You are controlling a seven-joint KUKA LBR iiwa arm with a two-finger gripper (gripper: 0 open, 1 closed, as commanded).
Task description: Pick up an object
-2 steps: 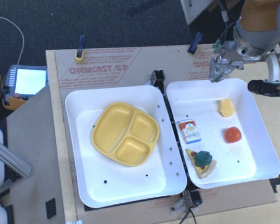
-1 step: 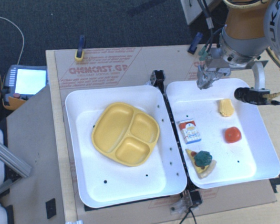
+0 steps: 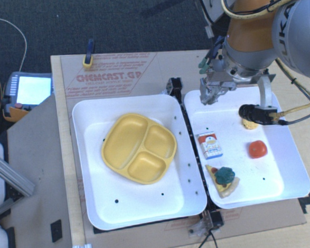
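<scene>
In the right bin [image 3: 286,186] lie a small red, white and blue carton [image 3: 210,145], a red tomato-like ball [image 3: 257,149], a green broccoli piece on a yellow wedge [image 3: 224,178], and a tan item [image 3: 248,122] partly hidden under a black fitting. My gripper [image 3: 212,94] hangs over the bin's far left corner, above and behind the carton. Nothing shows between its fingers.
The left bin [image 3: 96,194] holds a yellow three-compartment plate [image 3: 139,148]. A black clamp [image 3: 174,85] sits at the far end of the divider between the bins. The black fitting [image 3: 257,113] with a yellow cable crosses the right bin's far right side.
</scene>
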